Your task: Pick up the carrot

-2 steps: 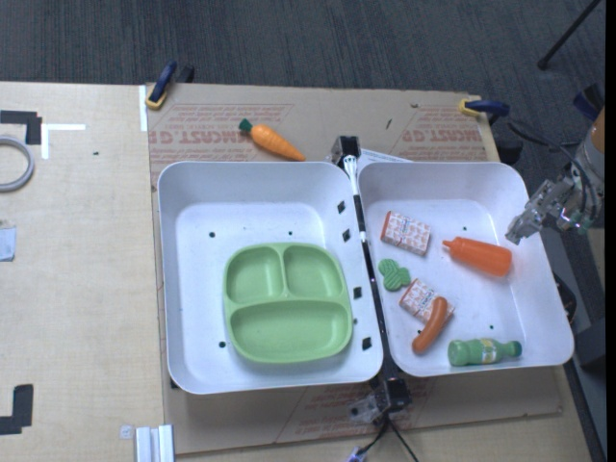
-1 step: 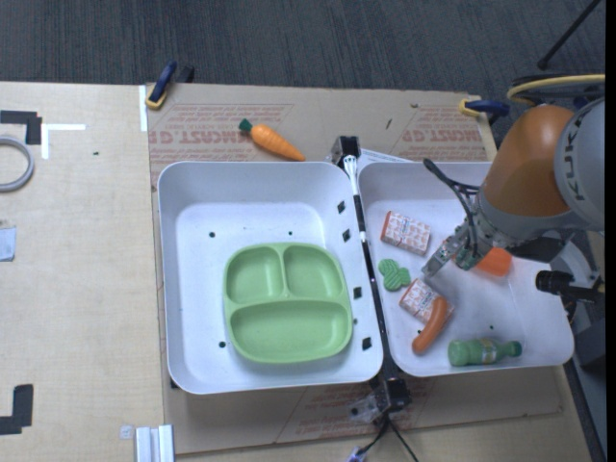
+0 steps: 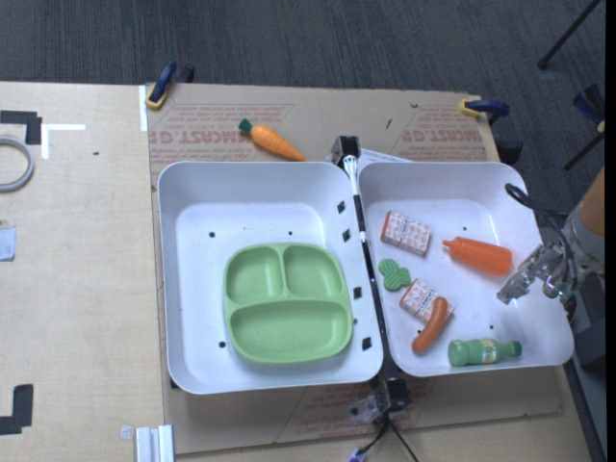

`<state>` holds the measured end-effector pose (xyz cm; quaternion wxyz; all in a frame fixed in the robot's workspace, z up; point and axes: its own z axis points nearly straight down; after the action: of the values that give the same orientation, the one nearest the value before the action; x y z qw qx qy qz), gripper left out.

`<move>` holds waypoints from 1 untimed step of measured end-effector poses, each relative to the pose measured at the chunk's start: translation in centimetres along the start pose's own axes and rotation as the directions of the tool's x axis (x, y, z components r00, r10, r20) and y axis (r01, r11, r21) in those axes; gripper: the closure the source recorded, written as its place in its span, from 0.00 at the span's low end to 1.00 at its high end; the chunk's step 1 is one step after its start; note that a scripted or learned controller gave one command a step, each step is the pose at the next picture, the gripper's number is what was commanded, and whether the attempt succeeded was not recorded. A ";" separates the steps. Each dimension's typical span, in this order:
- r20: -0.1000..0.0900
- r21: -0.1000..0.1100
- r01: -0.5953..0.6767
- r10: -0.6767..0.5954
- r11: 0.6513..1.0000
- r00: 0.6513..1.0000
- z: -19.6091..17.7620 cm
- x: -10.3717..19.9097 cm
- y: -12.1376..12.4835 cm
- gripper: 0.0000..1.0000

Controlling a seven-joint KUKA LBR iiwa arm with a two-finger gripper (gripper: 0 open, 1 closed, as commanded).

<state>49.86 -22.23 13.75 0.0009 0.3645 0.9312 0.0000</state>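
Carrot (image 3: 272, 141) lies on cardboard beyond the left bin (image 3: 183, 258), long axis slanting, leaf end far-left; end effector (image 3: 535, 277), aperture indeterminate, hovers over right bin's (image 3: 438, 183) right edge, well apart.

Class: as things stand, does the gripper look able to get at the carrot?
Probably yes: the carrot lies exposed on the cardboard behind the bins, nothing on it. The gripper sits far off, across both bins.

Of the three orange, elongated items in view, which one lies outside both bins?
The carrot, with its green top, lies on the cardboard behind the left bin. The orange bottle and the sausage lie inside the right bin.
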 end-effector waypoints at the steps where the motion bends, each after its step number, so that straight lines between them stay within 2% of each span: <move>1: 0.000 0.000 0.000 0.000 1.000 1.000 0.0 0.0 0.0 0.00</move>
<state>49.86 -22.23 13.75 0.0009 0.3647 0.9311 0.0001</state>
